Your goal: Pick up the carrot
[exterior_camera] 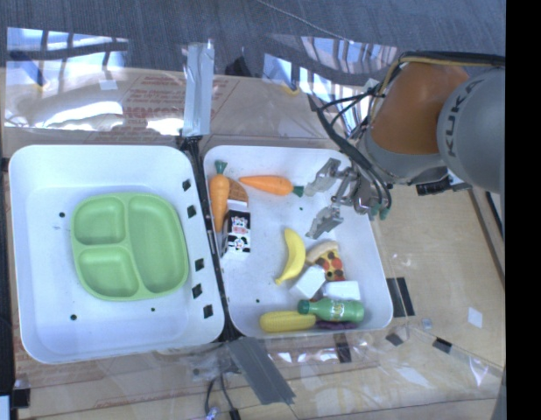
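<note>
Two orange carrots lie in the right bin. One carrot lies sideways near the bin's far wall, with its green tip pointing right. The other carrot lies lengthwise along the left wall. My gripper hovers over the bin's far right part, just right of the sideways carrot's tip. Its fingers are spread open and nothing is between them.
The right bin also holds a small milk carton, a banana, a pizza slice, a white block, a green bottle and a yellow piece. The left bin holds a green divided plate.
</note>
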{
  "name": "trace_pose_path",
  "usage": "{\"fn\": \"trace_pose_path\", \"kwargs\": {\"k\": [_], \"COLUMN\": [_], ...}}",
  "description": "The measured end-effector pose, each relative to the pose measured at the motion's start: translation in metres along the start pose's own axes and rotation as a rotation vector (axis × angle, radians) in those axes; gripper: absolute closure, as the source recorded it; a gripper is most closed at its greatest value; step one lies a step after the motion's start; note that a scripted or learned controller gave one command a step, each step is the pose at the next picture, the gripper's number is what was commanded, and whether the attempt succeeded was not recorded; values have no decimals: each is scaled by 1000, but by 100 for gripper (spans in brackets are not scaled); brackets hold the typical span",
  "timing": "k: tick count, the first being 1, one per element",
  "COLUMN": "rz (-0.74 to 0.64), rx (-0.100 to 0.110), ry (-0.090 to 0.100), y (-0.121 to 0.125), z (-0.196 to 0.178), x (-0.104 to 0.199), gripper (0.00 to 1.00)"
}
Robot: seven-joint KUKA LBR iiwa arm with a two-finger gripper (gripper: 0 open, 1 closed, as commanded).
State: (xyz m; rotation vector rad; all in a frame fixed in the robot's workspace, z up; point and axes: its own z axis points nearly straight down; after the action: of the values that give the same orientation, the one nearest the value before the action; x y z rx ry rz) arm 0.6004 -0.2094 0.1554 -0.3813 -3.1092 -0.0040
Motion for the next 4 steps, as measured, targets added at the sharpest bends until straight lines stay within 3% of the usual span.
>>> {"fn": "trace_pose_path", "kwargs": {"k": [1,2,3,4], "rz": [-182,-109,-81,237], "rx": [4,1,1,17], "ry": [-17,-9,-9,-10], "y": [12,38,92,110], "z": [60,63,63,64], "x": [-48,-24,-5,-7], "gripper": [0,0,0,0]}}
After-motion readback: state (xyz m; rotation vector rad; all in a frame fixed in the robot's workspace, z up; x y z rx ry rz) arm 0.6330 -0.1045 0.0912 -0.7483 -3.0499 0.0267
